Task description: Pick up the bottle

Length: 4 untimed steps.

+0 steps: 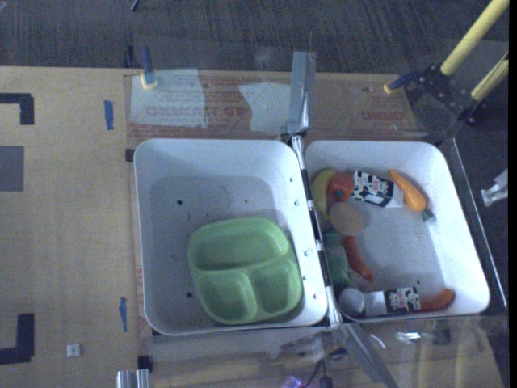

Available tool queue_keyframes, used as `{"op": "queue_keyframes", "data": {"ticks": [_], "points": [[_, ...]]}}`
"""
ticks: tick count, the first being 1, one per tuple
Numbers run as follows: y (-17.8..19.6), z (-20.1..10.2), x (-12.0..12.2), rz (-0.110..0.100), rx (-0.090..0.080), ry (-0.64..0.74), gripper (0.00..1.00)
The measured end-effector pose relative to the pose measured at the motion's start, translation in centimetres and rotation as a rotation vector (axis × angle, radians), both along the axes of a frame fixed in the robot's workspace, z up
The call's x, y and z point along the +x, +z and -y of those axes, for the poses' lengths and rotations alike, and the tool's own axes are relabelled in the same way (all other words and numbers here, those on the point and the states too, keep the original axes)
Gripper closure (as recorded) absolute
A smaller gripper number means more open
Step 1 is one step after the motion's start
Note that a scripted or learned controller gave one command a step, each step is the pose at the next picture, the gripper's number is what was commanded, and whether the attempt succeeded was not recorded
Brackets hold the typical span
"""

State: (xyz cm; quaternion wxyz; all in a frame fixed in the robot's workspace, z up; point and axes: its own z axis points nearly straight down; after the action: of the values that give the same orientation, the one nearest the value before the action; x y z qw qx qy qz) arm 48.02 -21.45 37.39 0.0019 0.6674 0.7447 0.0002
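A small pale grey part (493,192) juts in at the view's right edge, about mid-height. Too little of it shows to tell whether it belongs to the arm.

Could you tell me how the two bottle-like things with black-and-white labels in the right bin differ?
The upper bottle lies near the right bin's far wall, between a tomato-like piece and a carrot. The lower bottle lies along the near wall, its pale rounded end toward the divider, an orange piece at its other end. Both lie flat.

Overhead slanted view (fixed) onto both bins (153,217)
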Motion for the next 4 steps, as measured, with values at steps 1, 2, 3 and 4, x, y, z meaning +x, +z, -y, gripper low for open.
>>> {"op": "queue_keyframes", "data": {"ticks": [1,2,3,4], "points": [[-10.2,-5.0,0.3,-0.006,0.004,-0.510,0.00],[-27.8,-1.1,3.1,-0.003,0.012,-0.431,0.00],[-28.7,-3.1,0.1,0.003,0.006,-0.913,0.00],[-12.4,0.1,0.6,-0.003,0.003,-1.027,0.00]]}}
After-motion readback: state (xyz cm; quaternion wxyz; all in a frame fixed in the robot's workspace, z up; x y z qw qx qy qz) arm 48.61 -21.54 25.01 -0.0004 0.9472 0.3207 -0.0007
